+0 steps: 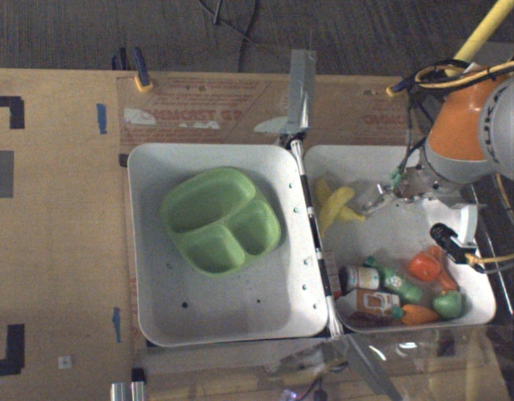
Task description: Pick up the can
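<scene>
The can (374, 301), with a red-brown and white label, lies on its side near the front wall of the right bin (482, 307). My gripper (376, 200) hovers over the back half of that bin, well behind the can and apart from it. It points left toward a yellow banana (336, 205) by the bin's left wall. Nothing shows in the gripper.
Just behind the can lies a green bottle (389, 280) with a white label. Orange toy pieces (424, 266) and a green pepper (448, 305) crowd the front right corner. The left bin (156, 307) holds a green divided plate (221, 220).
</scene>
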`<state>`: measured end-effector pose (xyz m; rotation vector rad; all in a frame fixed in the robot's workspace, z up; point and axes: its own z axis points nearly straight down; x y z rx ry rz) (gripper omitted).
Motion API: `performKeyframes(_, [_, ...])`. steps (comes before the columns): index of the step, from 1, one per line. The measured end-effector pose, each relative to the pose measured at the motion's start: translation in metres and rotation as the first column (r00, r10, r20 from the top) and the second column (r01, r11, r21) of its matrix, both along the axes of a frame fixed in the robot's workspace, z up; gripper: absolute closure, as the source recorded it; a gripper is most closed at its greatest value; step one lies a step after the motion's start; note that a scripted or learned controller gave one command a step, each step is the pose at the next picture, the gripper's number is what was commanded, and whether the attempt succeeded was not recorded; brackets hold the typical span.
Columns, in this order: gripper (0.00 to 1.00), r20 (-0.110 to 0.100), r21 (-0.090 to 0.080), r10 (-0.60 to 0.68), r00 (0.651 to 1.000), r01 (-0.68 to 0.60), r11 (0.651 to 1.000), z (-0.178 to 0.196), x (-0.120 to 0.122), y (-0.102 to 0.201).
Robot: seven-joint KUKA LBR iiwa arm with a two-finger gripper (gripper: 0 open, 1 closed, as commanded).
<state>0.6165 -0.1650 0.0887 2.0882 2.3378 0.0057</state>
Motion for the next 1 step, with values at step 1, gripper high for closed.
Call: performKeyframes(1, [0.0, 0.0, 0.004, -0.389, 0.921, 0.389, 0.921, 0.0007, -0.0695, 0.0361])
